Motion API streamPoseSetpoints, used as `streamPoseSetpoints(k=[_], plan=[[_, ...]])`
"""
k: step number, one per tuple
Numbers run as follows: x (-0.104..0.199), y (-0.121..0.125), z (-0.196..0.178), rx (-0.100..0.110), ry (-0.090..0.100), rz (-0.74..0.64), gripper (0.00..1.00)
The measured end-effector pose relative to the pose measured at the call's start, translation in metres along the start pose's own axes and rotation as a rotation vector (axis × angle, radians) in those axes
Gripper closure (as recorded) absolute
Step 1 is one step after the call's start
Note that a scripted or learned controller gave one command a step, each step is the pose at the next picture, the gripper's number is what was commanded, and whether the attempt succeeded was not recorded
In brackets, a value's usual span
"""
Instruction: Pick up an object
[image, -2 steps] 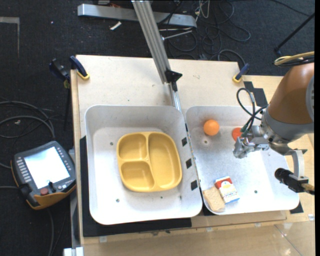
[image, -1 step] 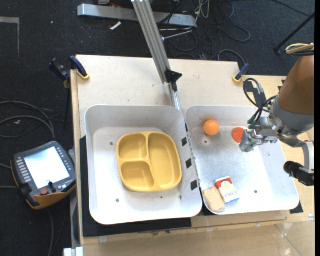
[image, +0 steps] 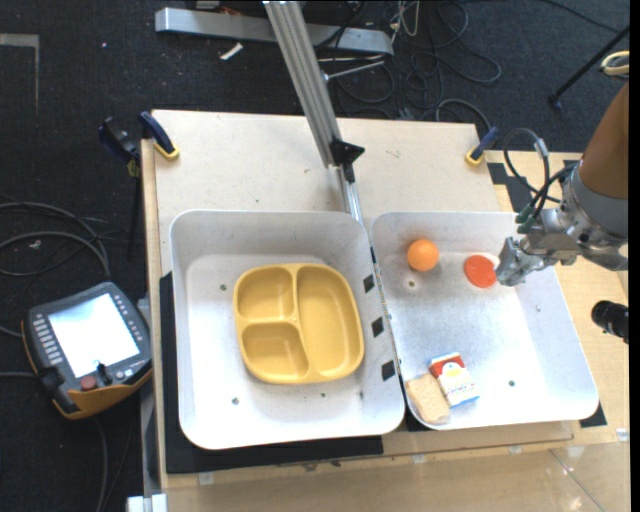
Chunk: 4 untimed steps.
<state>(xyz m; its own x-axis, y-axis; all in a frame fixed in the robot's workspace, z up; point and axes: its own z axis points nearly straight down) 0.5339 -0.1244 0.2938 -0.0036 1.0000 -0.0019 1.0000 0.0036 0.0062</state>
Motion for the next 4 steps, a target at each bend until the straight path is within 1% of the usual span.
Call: streamPoseSetpoints(k=[1, 2, 3, 4], plan=[[0.052, 0.019, 0.019, 0.008, 0.003, -0.005, 1.00], [0.099, 0.041, 0.016, 0.004, 0.003, -0.004, 1.00], [0.153, 0.058, 0.034, 0.006, 0.003, -0.005, 1.00], [0.198, 0.078, 0.051, 0.006, 0.002, -0.004, 1.00]])
